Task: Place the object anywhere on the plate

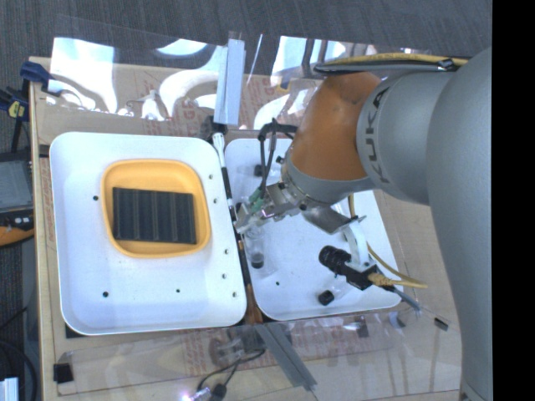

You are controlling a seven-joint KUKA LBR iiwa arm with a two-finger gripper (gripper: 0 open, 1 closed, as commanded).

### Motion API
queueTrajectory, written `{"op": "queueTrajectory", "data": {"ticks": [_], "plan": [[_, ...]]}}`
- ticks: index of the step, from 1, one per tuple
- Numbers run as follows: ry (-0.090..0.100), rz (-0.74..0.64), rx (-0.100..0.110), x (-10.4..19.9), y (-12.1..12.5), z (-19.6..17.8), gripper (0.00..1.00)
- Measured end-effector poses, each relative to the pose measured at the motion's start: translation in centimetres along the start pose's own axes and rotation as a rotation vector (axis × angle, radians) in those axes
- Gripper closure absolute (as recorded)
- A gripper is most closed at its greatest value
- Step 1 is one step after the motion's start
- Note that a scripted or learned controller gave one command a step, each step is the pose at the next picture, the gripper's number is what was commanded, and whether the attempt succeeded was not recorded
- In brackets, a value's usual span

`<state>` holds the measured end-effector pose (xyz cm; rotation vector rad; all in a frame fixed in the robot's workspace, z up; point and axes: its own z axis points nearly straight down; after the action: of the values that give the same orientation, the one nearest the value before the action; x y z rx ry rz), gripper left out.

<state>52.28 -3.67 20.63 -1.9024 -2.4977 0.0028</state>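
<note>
The yellow plate point(155, 209) lies in the left bin point(75, 291), slightly toward 12 o'clock of the bin's centre. The plate is a rounded square with a raised yellow rim, and its middle carries a dark rectangular panel point(155, 216) marked by vertical ribs. The panel rests flat on the plate, inside the rim on all sides. The identity of the panel cannot be told beyond its dark, ribbed surface.

The left bin and the right bin point(292, 295) sit side by side on the surface point(125, 349), their inner walls touching or nearly touching along a line running from 12 o'clock to 6 o'clock.

The pincer point(253, 224) is at the 9 o'clock edge of the right bin, just beside the dividing wall and pointing toward 7 o'clock. Whether its fingers stand apart or together cannot be told, since the tips are small and blurred against the white floor. No item can be made out between them. The pincer is well apart from the plate.

The arm point(401, 132) enters from 3 o'clock, with its orange band point(334, 132) above the right bin toward 12 o'clock. A black fitting point(343, 266) with cables hangs below the wrist over the right bin, toward 5 o'clock of the pincer.

Clear panels point(230, 78) stand along the 12 o'clock side of both bins.
</note>
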Motion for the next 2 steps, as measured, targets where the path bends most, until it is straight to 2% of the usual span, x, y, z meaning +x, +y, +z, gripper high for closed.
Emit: {"op": "queueTrajectory", "data": {"ticks": [1,2], "plan": [[0.0,0.0,0.0,0.0,0.0,0.0,0.0],[-0.001,-0.264,-0.001,-5.9,5.5,-0.5,0.0]]}}
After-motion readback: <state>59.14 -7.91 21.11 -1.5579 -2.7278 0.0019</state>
